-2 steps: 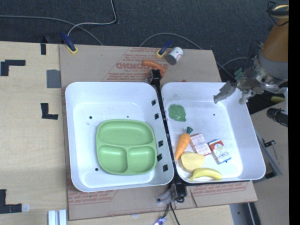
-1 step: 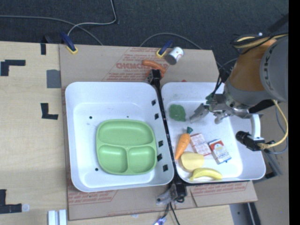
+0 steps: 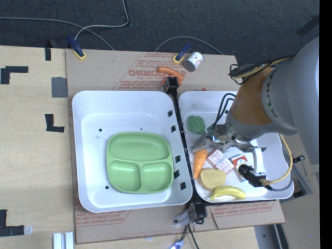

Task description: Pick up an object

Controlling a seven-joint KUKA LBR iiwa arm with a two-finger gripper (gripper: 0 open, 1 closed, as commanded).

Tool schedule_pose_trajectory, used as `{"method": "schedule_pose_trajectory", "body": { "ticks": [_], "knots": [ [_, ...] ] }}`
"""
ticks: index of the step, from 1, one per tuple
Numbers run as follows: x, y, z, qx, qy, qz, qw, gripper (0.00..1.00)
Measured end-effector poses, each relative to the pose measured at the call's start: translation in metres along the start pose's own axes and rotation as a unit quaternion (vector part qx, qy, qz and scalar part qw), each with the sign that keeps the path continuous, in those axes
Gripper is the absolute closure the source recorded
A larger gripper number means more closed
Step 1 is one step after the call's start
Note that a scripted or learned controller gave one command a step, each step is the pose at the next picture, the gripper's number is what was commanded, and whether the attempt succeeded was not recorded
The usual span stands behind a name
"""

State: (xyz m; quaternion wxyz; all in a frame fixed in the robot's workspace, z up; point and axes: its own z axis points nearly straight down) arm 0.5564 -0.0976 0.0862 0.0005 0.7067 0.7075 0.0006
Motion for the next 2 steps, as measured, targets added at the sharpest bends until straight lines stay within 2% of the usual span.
{"method": "schedule_pose_trajectory", "body": {
  "ticks": [1,2],
  "knots": [
    [0.0011,-0.0105,-0.0005,-0.003,-0.001,0.000,1.0000,0.00],
    [0.0005,-0.0104,-0.0101,-0.002,-0.002,0.000,1.0000,1.00]
  ]
}}
